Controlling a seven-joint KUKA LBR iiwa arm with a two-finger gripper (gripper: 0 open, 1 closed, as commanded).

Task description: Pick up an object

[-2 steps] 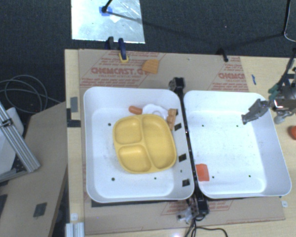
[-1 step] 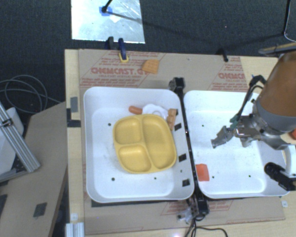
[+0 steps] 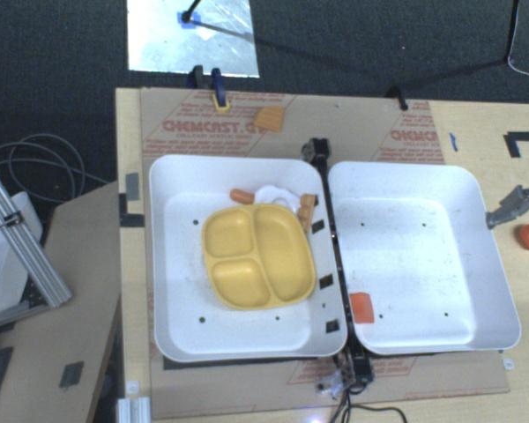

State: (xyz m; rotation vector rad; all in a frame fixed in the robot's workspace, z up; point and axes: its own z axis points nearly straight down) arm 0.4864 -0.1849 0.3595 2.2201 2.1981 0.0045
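Orange block lies in the right bin at its near-left corner, well apart from the gripper at the bin's right rim; finger state cannot be told.

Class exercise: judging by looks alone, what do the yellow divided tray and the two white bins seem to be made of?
Yellow divided tray: probably moulded plastic, matte, with soft rounded compartment edges. White bins: likely thin formed plastic, smooth and slightly glossy, with rounded corners and upturned rims.
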